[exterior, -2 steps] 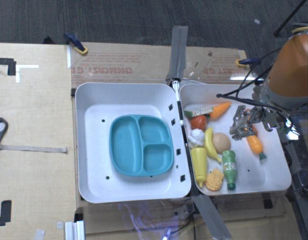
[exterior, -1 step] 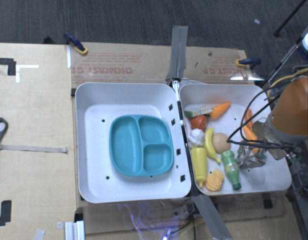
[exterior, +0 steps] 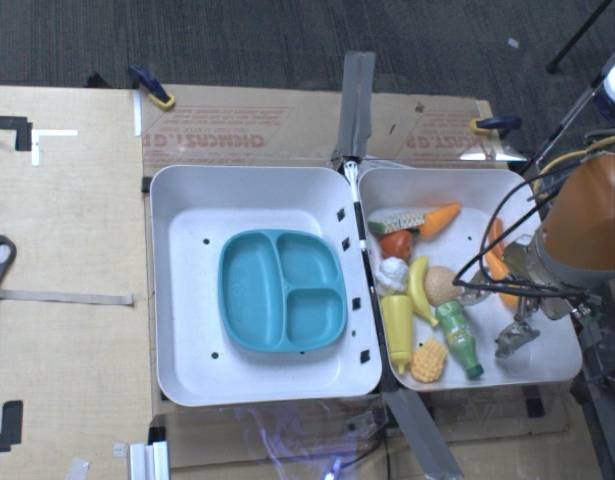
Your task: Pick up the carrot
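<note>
- Grey arm with orange band (exterior: 585,213) reaches over the right white bin (exterior: 547,368).
- Its metal pincer (exterior: 517,336) hangs low; whether it is open is unclear.
- Orange plastic carrot (exterior: 439,218) lies well apart.

light: bright, even overhead | shadows: soft, faint | glare: mild on white bins (exterior: 177,268) | focus: slightly soft

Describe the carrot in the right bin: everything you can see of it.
The carrot is a small orange toy, smooth and plastic-looking, tapered to a point. It lies flat on the floor of the right bin near the far wall, tilted, with its tip toward the upper right. Its thick end sits against the corn beside it, just above the tomato. The gripper hangs apart from it, nearer the bin's front right.
</note>
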`<state>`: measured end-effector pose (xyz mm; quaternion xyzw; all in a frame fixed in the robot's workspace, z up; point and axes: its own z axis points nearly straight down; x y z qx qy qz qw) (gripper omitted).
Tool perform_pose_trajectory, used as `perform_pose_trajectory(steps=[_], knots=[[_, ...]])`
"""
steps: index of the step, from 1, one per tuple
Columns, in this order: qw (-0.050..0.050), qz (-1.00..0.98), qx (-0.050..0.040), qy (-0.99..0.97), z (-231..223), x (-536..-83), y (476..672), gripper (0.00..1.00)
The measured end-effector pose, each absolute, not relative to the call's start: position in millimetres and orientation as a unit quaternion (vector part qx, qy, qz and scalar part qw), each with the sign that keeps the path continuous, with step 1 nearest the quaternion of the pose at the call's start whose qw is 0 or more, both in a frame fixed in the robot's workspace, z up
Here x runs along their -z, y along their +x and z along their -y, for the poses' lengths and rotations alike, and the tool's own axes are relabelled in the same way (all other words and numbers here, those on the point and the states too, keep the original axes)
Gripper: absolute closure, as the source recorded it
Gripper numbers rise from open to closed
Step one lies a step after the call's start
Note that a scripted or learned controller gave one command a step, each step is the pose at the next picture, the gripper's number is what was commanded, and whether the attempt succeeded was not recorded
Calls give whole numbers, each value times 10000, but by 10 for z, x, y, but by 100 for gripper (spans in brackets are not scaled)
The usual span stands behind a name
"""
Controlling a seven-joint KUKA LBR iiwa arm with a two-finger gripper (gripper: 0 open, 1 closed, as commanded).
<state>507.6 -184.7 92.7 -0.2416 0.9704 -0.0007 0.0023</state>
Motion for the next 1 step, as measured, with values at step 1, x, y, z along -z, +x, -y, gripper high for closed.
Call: perform_pose_trajectory(steps=[1], knots=[[26, -9922, -1, -1243, 1382, -926, 5599, 0]])
